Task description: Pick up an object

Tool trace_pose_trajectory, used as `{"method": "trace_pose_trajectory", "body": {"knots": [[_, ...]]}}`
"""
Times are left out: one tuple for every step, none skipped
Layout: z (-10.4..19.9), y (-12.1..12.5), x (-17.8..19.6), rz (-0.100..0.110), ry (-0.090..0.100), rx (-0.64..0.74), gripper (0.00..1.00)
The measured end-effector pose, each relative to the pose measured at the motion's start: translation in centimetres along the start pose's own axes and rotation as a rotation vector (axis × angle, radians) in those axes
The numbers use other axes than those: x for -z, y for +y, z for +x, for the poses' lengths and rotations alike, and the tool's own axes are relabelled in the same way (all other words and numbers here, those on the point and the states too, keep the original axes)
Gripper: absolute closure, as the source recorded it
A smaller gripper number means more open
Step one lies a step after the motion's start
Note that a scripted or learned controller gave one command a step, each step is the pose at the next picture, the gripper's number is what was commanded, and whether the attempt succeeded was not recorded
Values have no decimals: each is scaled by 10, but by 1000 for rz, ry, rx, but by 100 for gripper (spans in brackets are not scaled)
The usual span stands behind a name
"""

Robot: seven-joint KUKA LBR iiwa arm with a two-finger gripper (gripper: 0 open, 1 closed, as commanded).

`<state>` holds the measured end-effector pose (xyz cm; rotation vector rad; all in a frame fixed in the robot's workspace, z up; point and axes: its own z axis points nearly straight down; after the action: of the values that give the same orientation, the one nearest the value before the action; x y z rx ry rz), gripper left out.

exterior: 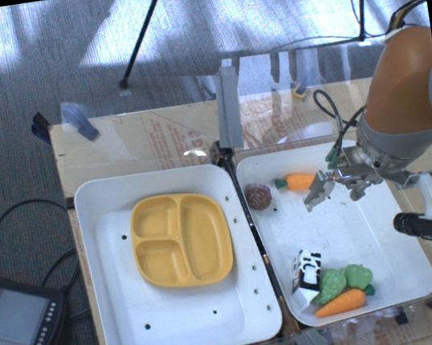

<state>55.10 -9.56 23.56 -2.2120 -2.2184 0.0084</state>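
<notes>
The gripper [336, 187] hangs over the right bin [393, 261], fingers [317, 195] spread apart with nothing between them. Just beside it, toward the bin's far wall, lies a small carrot [299, 181], with a dark round fruit [258, 197] further left. Near the front edge sit a toy cow [305, 270], a green vegetable [343, 280] and a bigger carrot [341, 302]. The left bin [126, 320] holds a yellow divided plate [182, 239].

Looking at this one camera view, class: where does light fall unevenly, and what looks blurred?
Camera view: pale streaks of light cross the grey floor at top; the white bins look bright and evenly lit; the gripper looks slightly soft, while the yellow tray is sharper.
</notes>
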Motion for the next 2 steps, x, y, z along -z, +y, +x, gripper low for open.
{"method": "trace_pose_trajectory", "body": {"knots": [[-21, -38, -118, -6, 1, -93, 0], [-2, -61, -134, -52, -5, -144, 0]]}}
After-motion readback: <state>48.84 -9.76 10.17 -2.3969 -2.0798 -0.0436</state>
